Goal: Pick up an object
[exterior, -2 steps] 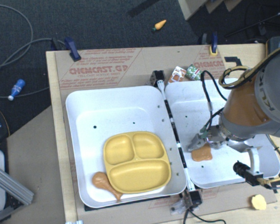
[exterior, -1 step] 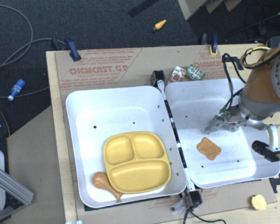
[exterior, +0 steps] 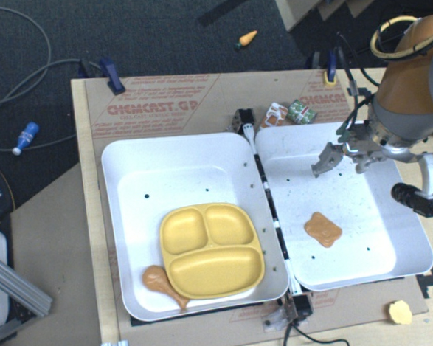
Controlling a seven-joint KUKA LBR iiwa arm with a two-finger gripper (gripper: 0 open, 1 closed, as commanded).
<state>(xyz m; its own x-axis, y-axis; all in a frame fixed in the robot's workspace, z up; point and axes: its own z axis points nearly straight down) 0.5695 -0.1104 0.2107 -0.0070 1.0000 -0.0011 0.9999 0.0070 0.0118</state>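
A flat tan-brown piece (exterior: 323,230) lies in the right white bin (exterior: 400,263), toward its front middle. In the left white bin (exterior: 120,175) a yellow divided plate (exterior: 211,249) rests at the front, with a brown drumstick-shaped toy (exterior: 163,282) tucked against its front left corner. My gripper (exterior: 339,166) hangs over the back half of the right bin, behind and a little right of the brown piece. Its two grey fingers are spread open with nothing between them.
Crumpled wrappers (exterior: 290,113) lie on the bench just behind the right bin. A small yellow object (exterior: 398,312) sits on the bench at the front right corner. Blue clamps (exterior: 111,76) hold the back edge. The arm's black fitting (exterior: 418,197) overhangs the right bin's right side.
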